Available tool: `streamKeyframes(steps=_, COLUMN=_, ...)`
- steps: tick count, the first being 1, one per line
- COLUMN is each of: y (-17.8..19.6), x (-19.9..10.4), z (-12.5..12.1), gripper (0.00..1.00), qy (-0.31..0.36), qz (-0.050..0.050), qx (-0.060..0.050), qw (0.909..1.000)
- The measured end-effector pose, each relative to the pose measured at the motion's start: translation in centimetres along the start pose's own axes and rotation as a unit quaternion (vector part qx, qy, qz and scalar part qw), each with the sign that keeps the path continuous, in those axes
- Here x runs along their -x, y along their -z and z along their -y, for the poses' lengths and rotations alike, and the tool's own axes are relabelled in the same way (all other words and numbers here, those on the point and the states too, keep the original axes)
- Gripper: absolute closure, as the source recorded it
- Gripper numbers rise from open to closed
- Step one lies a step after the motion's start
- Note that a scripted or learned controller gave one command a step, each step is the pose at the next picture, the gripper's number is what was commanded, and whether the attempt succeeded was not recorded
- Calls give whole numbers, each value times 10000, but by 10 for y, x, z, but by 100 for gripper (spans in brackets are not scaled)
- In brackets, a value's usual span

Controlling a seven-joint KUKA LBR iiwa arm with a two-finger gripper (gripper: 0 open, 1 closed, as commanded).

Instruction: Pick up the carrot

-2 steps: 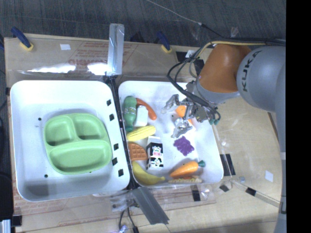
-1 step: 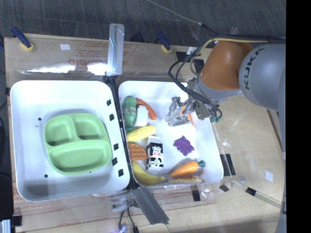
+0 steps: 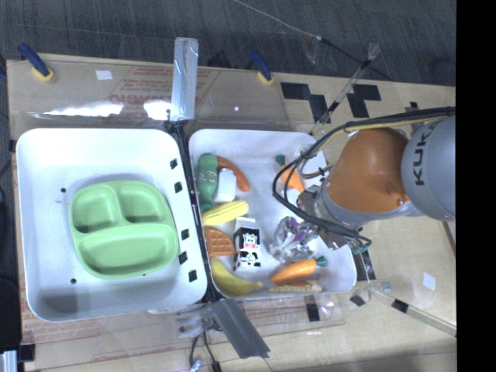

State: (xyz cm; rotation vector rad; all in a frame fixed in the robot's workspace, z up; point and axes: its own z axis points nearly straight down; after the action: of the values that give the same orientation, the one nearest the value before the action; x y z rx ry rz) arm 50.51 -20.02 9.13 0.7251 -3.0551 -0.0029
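Your carrot [image 3: 294,270] lies in the right bin [image 3: 256,139], near its front wall, leafy end pointing right, with the banana [image 3: 235,281] to its left. Your hand [image 3: 298,237] hovers just above it; I can't tell its opening. Come down over the orange body, square across it, clear of the wall.

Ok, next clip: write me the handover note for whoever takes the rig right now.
Gripper: over the right bin, just above the carrot; finger state unreadable.
Carrot: lying near the bin's front wall, beside the banana, not lifted.
Done: arm brought close to the carrot.
Left: close on the carrot and lift it out. The green divided plate sits in the left bin.
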Motion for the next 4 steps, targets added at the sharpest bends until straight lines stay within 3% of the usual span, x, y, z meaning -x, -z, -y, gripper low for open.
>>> streamKeyframes(steps=1, y=2, x=5, z=-1, gripper=0, qy=22, qz=56, qx=-18, qw=10000)
streamKeyframes(steps=2, y=15, x=29, z=26, gripper=0, qy=-141, qz=18, qx=-22, qw=9999)
streamKeyframes(steps=3, y=2, x=110, z=65, gripper=0, qy=-734, qz=21, qx=-15, qw=9973)
streamKeyframes(steps=4, y=13, x=112, z=65, gripper=100, qy=-722, qz=41, qx=-31, qw=9974)
